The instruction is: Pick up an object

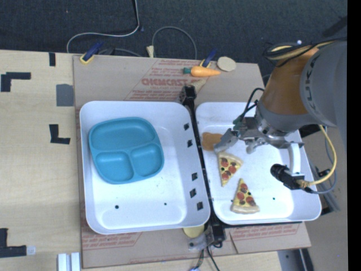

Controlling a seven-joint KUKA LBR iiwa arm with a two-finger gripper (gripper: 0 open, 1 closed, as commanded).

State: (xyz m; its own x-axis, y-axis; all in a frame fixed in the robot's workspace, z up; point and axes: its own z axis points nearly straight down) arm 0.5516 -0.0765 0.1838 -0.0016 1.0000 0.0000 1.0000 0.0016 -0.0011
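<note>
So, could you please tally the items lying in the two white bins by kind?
Pizza slices: 2, one above the other, right bin
Brown piece: 1, right bin, by the gripper
Blue tray: 1, left bin
Total: 4

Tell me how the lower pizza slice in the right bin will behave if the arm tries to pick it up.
The lower pizza slice looks like a toy: probably stiff and light. It lies flat on the right bin floor, so fingers may struggle to get under its thin edge, and it could slide on the smooth white surface. Being flat and wedge-shaped, it should not roll.
</note>
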